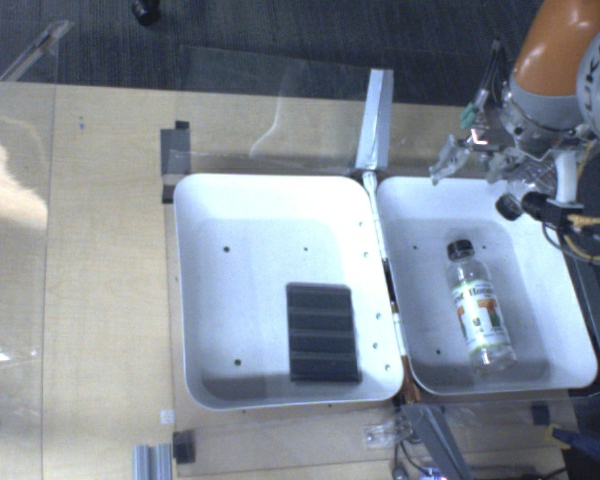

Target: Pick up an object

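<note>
Pick not yet made.
The claw (470, 153) is seen raised, nothing gripped; its finger state cannot be told. The bottle (477, 306) lies below it in the right bin (420, 368), untouched.

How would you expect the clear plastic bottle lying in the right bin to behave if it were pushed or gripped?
The clear plastic bottle with a black cap lies on its side, so it would probably roll. It looks empty, so likely light. Its smooth round wall may slip between fingers.

We see a clear bottle (477, 308) lying in the right bin (420, 208), a ribbed black block (322, 333) near the left bin's (210, 268) front edge.
</note>
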Robot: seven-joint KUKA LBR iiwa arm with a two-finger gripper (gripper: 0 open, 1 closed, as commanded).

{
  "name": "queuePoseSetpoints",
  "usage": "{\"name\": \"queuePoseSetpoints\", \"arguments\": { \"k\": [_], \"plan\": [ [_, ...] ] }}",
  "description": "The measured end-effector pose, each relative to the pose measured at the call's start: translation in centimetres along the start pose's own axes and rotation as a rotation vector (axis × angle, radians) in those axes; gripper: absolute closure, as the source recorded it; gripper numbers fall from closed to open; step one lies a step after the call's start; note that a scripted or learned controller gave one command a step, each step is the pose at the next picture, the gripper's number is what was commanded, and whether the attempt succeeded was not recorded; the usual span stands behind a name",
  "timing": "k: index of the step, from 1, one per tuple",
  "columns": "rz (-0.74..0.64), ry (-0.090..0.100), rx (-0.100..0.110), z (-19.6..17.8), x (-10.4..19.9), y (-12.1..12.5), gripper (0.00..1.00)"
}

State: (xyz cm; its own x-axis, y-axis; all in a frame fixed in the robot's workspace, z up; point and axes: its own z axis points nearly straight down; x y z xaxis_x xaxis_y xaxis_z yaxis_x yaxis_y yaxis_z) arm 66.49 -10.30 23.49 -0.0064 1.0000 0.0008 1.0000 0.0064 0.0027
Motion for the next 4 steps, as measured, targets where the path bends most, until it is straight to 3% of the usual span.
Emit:
{"name": "queuePoseSetpoints", "arguments": {
  "k": [1,2,3,4],
  "plan": [
    [-0.227,-0.001,-0.001,12.2,-2.7,-4.3,0.00],
    [-0.495,-0.005,-0.009,14.5,-5.8,-8.7,0.00],
    [-0.214,-0.002,-0.010,14.6,-9.9,-7.4,0.00],
    [-0.217,-0.002,-0.017,13.3,-9.7,-7.1,1.00]
  ]
}}
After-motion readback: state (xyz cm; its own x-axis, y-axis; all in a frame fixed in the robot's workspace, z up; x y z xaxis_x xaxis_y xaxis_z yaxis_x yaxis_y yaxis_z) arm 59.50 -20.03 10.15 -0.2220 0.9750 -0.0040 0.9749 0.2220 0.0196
